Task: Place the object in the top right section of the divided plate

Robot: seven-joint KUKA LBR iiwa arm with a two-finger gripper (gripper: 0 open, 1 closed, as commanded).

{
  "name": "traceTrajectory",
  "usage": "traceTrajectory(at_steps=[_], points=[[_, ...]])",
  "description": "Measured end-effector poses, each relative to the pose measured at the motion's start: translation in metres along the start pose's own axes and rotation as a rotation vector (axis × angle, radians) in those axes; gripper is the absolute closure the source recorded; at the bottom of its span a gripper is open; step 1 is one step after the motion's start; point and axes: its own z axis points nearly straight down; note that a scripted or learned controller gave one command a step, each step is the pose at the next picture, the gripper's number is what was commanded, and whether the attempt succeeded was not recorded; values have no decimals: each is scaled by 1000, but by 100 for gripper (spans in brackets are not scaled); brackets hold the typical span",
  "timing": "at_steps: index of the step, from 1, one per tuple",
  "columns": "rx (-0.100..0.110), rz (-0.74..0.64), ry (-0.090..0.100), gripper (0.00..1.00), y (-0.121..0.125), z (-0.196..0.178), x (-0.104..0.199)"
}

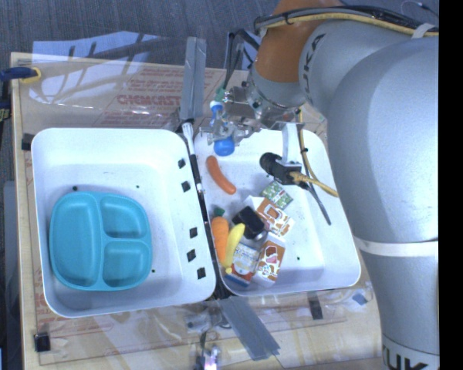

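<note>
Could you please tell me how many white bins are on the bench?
2: the left bin holds the blue divided plate; the right bin holds the toy food, under the arm.

**Lighting and image quality**

Even, diffuse overhead light. White bins (108, 149) bright, near overexposed. Glare on clear sheet (100, 68) at bench rear. Soft shadows under plate (100, 241). Arm (386, 129) close to lens, slightly soft. Overall moderate sharpness, mild compression noise.
</note>
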Motion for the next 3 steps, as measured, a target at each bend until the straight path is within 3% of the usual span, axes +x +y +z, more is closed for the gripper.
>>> traceTrajectory(at_steps=[1,2,3], points=[[-4,-241,-2,100,-74,3,40],[-4,-389,-3,100,-123,15,86],[-5,-396,-3,100,-193,3,115]])
